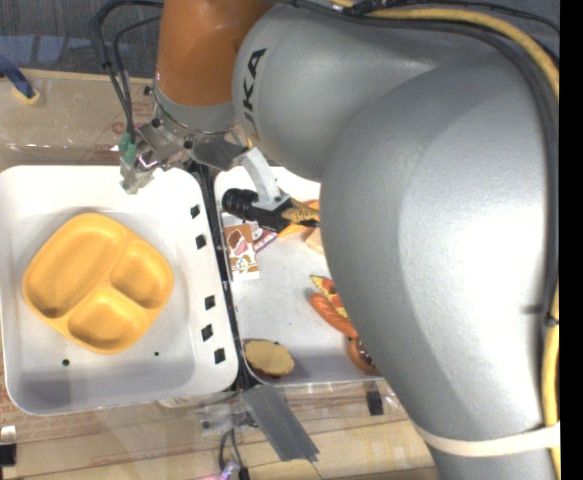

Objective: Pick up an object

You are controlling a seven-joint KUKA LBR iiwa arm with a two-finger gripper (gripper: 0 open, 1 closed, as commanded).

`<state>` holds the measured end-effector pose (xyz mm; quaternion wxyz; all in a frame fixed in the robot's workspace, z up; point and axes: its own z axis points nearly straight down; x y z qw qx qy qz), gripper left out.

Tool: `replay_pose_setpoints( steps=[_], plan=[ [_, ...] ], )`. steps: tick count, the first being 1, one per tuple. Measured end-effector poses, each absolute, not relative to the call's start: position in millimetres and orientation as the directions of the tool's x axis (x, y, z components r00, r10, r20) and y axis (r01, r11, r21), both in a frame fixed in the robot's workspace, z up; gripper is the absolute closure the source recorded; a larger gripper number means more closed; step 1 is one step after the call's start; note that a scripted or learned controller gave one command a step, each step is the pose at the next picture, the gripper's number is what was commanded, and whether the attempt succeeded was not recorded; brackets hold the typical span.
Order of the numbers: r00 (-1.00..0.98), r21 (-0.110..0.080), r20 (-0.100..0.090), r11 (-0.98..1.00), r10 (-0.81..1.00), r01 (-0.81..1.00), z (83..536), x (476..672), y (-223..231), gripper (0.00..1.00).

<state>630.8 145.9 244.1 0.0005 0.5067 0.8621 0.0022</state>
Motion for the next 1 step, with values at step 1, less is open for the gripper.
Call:
replay_pose_setpoints(
  steps=[1],
  plan=[
    [-0.106, -0.008, -0.001, 0.106, 0.994, 0.994, 177.2, 555.5, 181.5, 1.00]
  ],
)
